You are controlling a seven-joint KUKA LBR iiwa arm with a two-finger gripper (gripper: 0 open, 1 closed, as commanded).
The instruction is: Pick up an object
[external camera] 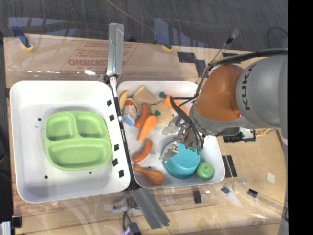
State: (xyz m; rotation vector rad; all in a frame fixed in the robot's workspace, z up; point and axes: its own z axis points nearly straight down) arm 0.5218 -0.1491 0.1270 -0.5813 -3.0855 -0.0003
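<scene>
1. Reaching in from the right, the grey arm [259,94] with its orange band [221,94] is hanging low over the right bin [215,166].
2. The gripper [178,140] is sitting over the upper left rim of a teal cup [182,163], with its metal fingers [170,152] pointing down and to the left.
3. Whether those fingers are spread or closed is not something I am able to tell, since cables and linkage are crowding them; nothing is clearly lying between them.
4. The teal cup is resting in the near right part of the right bin, and a green apple [206,170] is touching its right side.
5. An orange carrot [147,127] is lying aslant in the middle of the bin, with a reddish sausage [142,114] just beside it on the upper left.
6. Another sausage [142,152] is lying lower down, and a brown drumstick-shaped piece [150,175] is sitting along the near wall.
7. A tan wedge [143,96] is resting near the far wall, and a small can [129,115] is leaning against the left wall.
8. The left bin [24,146] is holding a green divided plate [77,140], lying flat and well apart from the gripper.
</scene>
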